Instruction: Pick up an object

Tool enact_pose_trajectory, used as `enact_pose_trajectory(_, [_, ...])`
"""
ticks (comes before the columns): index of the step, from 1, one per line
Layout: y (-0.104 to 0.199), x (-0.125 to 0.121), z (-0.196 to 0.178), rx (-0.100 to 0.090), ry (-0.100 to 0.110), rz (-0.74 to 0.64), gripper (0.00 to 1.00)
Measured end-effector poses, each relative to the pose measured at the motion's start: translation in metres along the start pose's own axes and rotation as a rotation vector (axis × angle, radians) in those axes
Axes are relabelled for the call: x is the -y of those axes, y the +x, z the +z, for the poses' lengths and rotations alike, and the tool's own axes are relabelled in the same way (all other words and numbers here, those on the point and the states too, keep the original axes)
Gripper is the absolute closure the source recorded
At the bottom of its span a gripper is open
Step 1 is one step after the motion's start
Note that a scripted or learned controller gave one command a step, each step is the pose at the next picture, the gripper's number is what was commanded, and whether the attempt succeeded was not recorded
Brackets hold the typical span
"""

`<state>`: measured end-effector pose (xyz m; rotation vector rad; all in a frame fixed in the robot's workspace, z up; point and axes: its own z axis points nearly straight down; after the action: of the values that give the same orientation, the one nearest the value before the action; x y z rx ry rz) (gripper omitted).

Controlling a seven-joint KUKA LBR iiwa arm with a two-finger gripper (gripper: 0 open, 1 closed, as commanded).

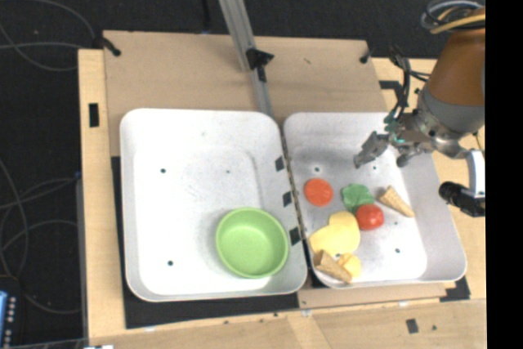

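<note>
- I log the two-finger gripper [386, 149] above the far part of the right white bin [327, 135]; its dark fingers [369, 150] stand spread apart with nothing between them.
- Behind it I see the grey arm with its orange band [459, 69], reaching in from the bin's right side.
- Small green rounded object [356, 194]: on the bin floor, near the gripper on its near side, not touching it.
- Small red ball [370, 217]: touching the green object's near edge.
- Tan wedge-shaped piece [395, 201]: just right of the green object.
- Small orange ball [319, 192]: left of the green object, apart from it.
- Yellow soft-looking lump [337, 234]: nearer than the green object, by the bin's near-left corner.
- Tan and yellow bits [337, 265]: against the bin's near rim, touching the lump.
- Light green plastic bowl [252, 242]: upright in the left white bin [163, 143], at its near-right corner.
</note>
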<state>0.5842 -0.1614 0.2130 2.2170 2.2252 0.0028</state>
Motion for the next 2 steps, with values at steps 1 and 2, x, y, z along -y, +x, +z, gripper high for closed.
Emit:
enact_pose_trajectory(1, [0.0,0.0,0.0,-0.001,0.0,0.0,0.0])
enact_pose_trajectory(2, [-0.001,0.009,0.046,0.003,0.005,0.005,0.0])
